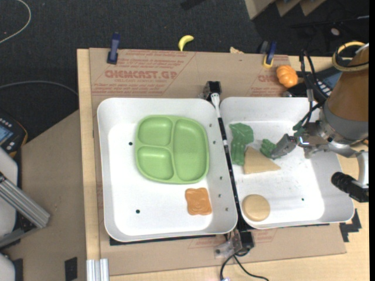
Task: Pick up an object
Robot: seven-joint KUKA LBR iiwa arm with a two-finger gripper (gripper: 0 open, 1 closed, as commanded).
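Observation:
The right bin [304, 183] holds a green leafy piece [240, 140], a pale tan wedge [259, 161], a small dark green piece [268, 147] and a round tan bun [256, 207]. My gripper [285, 146] reaches in from the right and sits low over the middle of this bin. Its tip is right beside the small dark green piece and just above the wedge's upper right corner. Whether it touches either one is unclear. Nothing is visibly lifted.
The left bin [117, 174] holds a green divided plate [173, 149] and an orange waffle-like piece [198, 201]. A black divider clip [213, 90] sits between the bins. On the board behind lie a yellow banana toy [186, 41] and an orange toy [286, 75].

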